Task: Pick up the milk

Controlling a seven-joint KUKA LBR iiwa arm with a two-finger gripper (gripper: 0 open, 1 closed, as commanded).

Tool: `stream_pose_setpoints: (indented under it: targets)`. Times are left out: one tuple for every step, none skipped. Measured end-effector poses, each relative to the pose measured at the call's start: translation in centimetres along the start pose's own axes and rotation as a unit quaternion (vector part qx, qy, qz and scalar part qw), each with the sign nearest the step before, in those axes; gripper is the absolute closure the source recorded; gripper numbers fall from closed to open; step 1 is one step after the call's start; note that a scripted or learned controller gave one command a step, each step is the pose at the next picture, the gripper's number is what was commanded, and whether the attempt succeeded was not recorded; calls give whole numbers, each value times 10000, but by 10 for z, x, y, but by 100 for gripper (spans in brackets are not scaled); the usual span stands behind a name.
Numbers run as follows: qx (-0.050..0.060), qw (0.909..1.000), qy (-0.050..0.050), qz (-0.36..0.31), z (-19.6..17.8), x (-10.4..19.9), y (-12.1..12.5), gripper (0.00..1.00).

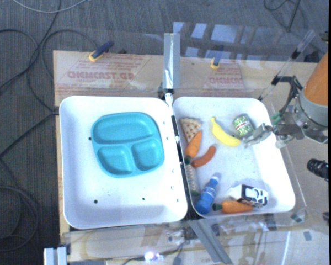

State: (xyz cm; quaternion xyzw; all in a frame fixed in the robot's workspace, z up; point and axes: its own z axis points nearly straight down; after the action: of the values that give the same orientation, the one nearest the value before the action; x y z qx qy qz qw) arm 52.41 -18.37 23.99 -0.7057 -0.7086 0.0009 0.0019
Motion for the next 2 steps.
stream_pose_setpoints:
  targets:
    - [2,10000,3,-63,105,-28,-40,0]
    - [-12,9998,-10,-186,16,-39,-39,0]
